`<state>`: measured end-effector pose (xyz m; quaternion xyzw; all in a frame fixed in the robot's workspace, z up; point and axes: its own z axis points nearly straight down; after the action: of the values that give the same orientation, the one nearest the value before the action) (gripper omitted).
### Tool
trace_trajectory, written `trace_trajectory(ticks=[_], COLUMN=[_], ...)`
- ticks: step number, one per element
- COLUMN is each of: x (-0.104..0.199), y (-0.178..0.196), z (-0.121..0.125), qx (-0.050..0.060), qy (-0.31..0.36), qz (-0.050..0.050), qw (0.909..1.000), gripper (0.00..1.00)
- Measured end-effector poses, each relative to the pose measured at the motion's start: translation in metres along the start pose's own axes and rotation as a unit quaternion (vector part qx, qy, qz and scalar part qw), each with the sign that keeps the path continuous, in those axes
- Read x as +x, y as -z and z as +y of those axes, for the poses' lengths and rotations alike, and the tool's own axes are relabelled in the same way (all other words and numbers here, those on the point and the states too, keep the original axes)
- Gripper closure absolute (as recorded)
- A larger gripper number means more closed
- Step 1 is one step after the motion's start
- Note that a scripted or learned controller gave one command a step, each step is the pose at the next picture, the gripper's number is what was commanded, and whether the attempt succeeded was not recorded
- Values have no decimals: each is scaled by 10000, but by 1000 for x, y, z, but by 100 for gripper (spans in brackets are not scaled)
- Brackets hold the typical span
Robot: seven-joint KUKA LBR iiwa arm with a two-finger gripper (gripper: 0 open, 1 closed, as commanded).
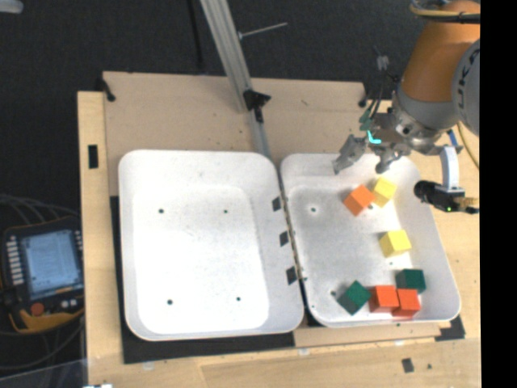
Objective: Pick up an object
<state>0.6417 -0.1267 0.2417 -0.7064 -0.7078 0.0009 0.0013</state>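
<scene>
My gripper (366, 158) hangs over the far edge of the right bin (323, 241), fingers spread apart and nothing between them. Just below it lie an orange block (359, 200) and a small yellow block (384, 189), touching each other. Another yellow block (395, 242) sits further toward the front. Near the bin's front edge a green block (353, 297) lies beside two orange blocks (396, 299), with a second green block (411, 279) behind them.
The left bin (198, 241) stands beside the right one, joined by dark clips along the shared edge. A slanted metal rail (234, 63) runs from the top down to the bins' far edge. A handheld control pad (44, 269) lies at the far left.
</scene>
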Motion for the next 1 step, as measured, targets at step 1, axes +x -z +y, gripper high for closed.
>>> trace_trajectory(ticks=[1], x=[0], y=[2], z=[1], qx=[-19], qy=[6], qz=[-7], qw=[10000], gripper=[0])
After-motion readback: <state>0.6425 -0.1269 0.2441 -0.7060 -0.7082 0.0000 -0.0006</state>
